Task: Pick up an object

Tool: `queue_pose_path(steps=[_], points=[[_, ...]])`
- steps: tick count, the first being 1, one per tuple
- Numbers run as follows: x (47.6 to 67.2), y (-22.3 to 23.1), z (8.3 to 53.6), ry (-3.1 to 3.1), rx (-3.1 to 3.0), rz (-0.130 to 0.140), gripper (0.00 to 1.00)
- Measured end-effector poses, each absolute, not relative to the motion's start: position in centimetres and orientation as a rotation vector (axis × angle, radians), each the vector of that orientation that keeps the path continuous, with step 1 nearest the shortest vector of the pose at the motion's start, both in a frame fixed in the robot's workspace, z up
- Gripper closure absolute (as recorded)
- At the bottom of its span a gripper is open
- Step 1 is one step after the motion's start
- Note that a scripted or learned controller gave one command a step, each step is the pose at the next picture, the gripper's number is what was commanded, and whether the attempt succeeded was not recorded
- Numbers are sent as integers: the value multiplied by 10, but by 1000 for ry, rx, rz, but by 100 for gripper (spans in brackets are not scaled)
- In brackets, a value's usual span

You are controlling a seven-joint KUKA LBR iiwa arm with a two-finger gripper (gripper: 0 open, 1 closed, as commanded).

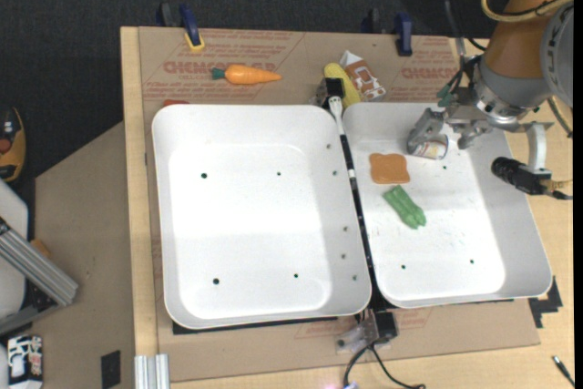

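While the gripper (428, 144) hovers low in the right bin (510, 241), finger state cannot be told. Just beside it lies an orange toast slice (389, 168), with a green pickle (404, 207) near. Behind the left bin (182, 223): toy carrot (248, 76), banana (339, 83), small carton (364, 79).

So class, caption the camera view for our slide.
Arm's gripper hovers in right bin near orange slice and green pod.
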State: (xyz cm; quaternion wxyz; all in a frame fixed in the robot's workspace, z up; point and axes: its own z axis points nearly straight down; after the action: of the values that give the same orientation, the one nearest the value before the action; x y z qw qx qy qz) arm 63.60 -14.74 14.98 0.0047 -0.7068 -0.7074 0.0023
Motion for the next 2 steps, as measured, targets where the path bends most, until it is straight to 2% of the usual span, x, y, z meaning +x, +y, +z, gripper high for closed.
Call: queue_pose_path(steps=[1,2], points=[[629,-132,82,-2220,-2220,0,0],[569,-91,87,-2221,-2222,-3,0]])
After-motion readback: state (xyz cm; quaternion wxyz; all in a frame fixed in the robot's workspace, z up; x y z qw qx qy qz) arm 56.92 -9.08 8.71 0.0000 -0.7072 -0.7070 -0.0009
